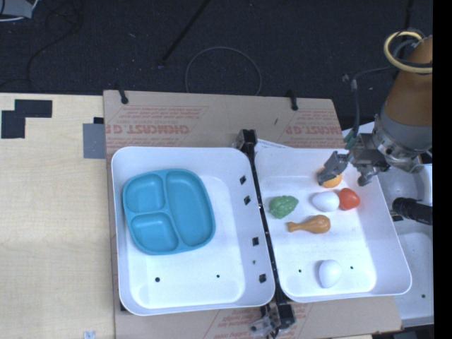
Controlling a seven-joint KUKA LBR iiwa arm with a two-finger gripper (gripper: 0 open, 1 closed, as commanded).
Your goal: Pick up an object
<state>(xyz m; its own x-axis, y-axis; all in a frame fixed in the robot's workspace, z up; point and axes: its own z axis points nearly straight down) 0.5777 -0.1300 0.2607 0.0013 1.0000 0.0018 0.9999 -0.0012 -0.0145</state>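
**Five small items in my right-hand bin**

I see a green leafy piece (pixel 283 205) near the divider, a tan drumstick (pixel 311 224) lying flat just below it, a white egg (pixel 325 201) touching a red piece (pixel 349 199), an orange piece (pixel 330 180) above those, and a second white egg (pixel 329 272) apart, nearer the front wall.

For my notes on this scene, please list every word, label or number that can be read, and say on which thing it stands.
"CHEMCAST GP": red print on the brown protective sheet under the bins, seen upside down, repeated across it; this reading is uncertain.
More red print on the same sheet near the front edge: too small to read.
Nothing else carries text.
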